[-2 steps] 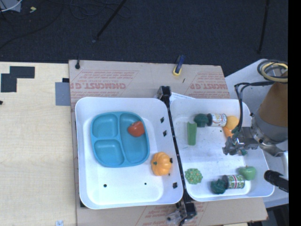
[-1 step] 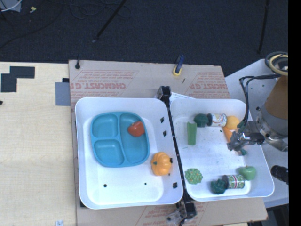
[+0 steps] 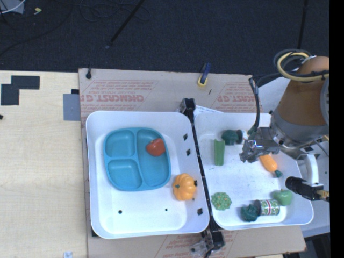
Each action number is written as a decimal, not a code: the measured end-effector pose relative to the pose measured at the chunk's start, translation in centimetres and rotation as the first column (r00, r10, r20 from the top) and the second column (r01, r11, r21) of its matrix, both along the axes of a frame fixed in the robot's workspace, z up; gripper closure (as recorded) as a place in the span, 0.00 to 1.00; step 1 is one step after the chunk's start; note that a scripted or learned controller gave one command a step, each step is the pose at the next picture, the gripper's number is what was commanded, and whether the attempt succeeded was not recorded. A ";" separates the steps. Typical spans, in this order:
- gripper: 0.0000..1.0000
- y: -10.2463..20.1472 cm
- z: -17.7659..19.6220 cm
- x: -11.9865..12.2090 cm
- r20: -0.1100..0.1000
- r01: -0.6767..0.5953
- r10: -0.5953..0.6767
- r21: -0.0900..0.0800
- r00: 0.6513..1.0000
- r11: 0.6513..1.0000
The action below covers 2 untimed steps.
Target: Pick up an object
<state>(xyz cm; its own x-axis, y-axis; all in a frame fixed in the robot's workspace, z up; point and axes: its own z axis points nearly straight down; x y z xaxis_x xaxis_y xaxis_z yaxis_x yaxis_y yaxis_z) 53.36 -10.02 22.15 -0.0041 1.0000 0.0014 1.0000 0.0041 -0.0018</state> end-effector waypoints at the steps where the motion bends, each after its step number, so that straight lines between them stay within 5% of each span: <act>1: 1.00 4.3 -0.8 2.9 0.000 0.000 0.000 0.000 1.000 1.000; 2: 1.00 9.0 -1.4 4.8 -0.001 0.000 0.000 -0.001 1.000 1.000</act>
